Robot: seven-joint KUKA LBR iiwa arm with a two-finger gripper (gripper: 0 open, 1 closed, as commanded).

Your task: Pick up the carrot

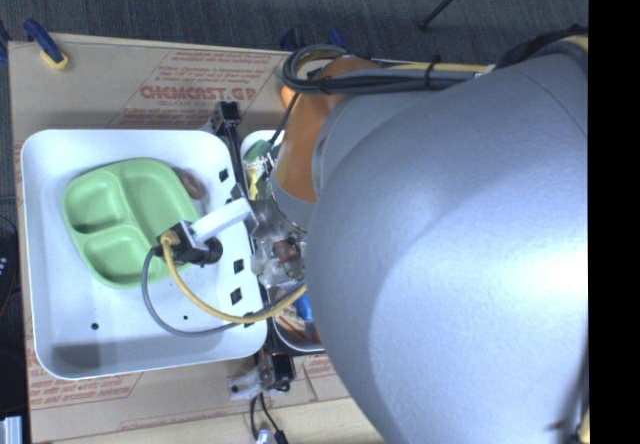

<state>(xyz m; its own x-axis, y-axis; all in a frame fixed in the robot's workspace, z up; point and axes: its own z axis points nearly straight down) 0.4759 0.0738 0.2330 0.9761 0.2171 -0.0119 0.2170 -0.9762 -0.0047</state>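
My grey arm [450, 232] with its orange band [300, 142] reaches in from the right and covers nearly all of the right bin. The gripper [275, 252] hangs over the divide between the two bins, its metal body just right of the left bin's wall. In the left bin [60, 332] lies a green divided plate [125, 212], and a small brownish thing [193, 184] rests at the plate's right edge.
A blue thing [303, 312] and a dark rounded rim [290, 334] peek out under the arm at the right bin's near edge. A white and green thing [260, 146] shows at that bin's far left corner. Cardboard [190, 82] lines the bench around the bins.
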